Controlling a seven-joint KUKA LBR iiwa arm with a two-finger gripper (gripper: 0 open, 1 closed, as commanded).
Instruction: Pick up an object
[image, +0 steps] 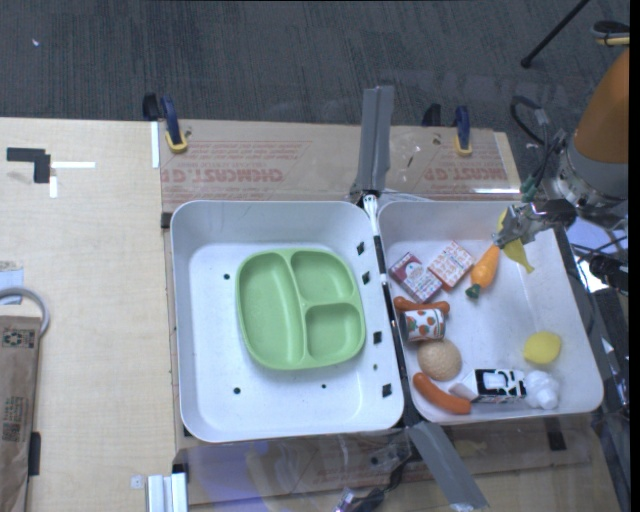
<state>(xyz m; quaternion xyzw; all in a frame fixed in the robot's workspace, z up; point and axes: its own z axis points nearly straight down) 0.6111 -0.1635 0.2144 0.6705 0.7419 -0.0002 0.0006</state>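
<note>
1. Grey arm with orange band enters from the right; its gripper (522, 232) hangs over the right bin (585, 345), finger state impossible to tell
2. Carrot (484, 269) lies just left of and below the gripper; a yellow piece (520, 255) sits directly beneath it
3. Lemon (542, 347) lies below the gripper, well apart
4. Green divided plate (300, 308) rests far left, in the left bin (200, 330)

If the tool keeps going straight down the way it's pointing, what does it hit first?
Probably the yellow banana-like piece just under the tool, beside the carrot; depth is unclear, so it might reach the right bin's floor instead.
</note>
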